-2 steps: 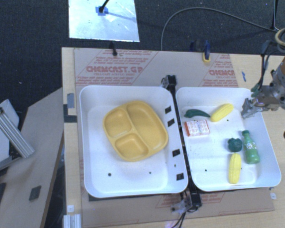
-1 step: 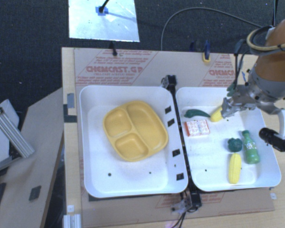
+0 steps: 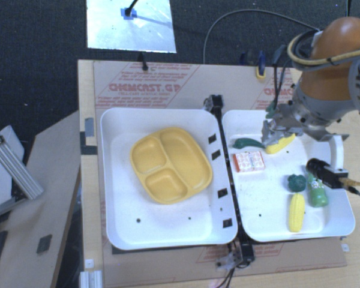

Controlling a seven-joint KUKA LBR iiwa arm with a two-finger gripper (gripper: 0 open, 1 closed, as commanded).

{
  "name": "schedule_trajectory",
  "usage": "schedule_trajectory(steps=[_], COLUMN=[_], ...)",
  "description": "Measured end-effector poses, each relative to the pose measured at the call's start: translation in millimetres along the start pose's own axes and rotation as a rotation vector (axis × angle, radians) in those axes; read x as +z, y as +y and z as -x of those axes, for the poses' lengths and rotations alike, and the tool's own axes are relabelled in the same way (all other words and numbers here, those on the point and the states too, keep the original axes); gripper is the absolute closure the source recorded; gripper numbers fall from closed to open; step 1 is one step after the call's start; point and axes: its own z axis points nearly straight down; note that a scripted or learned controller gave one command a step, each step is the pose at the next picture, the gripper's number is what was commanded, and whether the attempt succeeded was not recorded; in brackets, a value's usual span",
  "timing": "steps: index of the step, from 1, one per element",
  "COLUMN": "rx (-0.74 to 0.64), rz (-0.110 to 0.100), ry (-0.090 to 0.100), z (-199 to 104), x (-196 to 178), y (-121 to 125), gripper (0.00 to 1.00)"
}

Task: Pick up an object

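The table (image 3: pixel 138 80) carries two shallow white bins side by side. The left bin (image 3: pixel 117 221) holds a yellow divided plate (image 3: pixel 171 164), which lies flat near the bin's middle with its three compartments facing up.

The arm (image 3: pixel 333 59) comes in from 3 o'clock and bends down over the right bin (image 3: pixel 267 212). Its gripper (image 3: pixel 277 132) hangs low at the 12 o'clock end of that bin, right above a yellow curved piece (image 3: pixel 283 144). Part of that piece peeks out from under the gripper on its 5 o'clock side. The gripper seems to be touching it or very nearly so, but whether the gripper is apart, together or clamped on the piece cannot be told from this angle.

Just beside the yellow curved piece, at its 9 o'clock, lies a dark green pod (image 3: pixel 246 143), pointing toward the gripper. At 6 o'clock from the pod, close to the wall between the bins, a small red-and-white box (image 3: pixel 249 161) lies flat.

Toward 4 o'clock in the right bin sits a dark green lump (image 3: pixel 296 183), and a lighter green toy (image 3: pixel 318 197) lies just beside it at its 4 o'clock. A yellow corn cob (image 3: pixel 296 212) lies at 6 o'clock from the lump, its length running from 12 to 6 o'clock, near the bin's front rim.
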Motion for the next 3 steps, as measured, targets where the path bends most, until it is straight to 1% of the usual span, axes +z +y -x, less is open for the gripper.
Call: schedule_trajectory(steps=[1, 2, 3], rx=[0.000, 0.001, 0.000], rz=[-0.002, 0.000, 0.000], ry=[0.001, 0.000, 0.001], z=[-49, -89, -135], x=[15, 25, 22], y=[5, 21, 30], gripper=[1.00, 1.00, 1.00])
